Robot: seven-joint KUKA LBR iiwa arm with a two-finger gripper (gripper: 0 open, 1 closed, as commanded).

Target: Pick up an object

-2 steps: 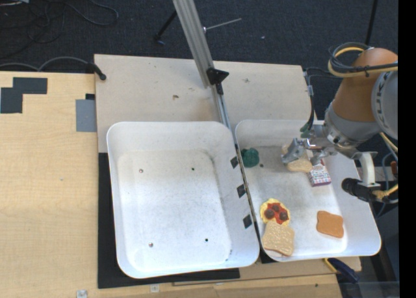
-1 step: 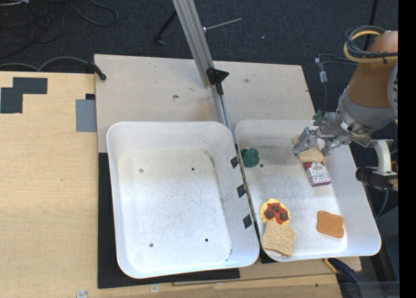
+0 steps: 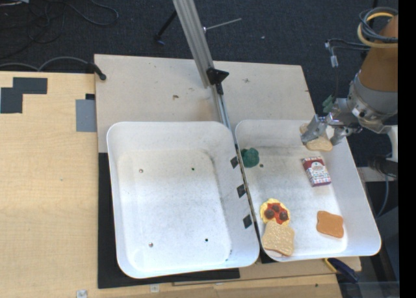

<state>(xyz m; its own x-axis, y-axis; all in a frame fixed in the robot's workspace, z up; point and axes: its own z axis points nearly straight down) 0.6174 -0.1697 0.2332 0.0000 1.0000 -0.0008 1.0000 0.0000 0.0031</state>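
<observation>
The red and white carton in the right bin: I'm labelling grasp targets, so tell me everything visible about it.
The red and white carton is a small, rectangular pack, seemingly printed cardboard, red with a white panel. It lies flat on the floor of the right bin, near the right wall, apart from the other items. Nothing touches it.

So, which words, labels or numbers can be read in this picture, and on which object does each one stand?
None can be read.
The small red and white packet in the right bin bears print, but it is too small and blurred to read.
</observation>
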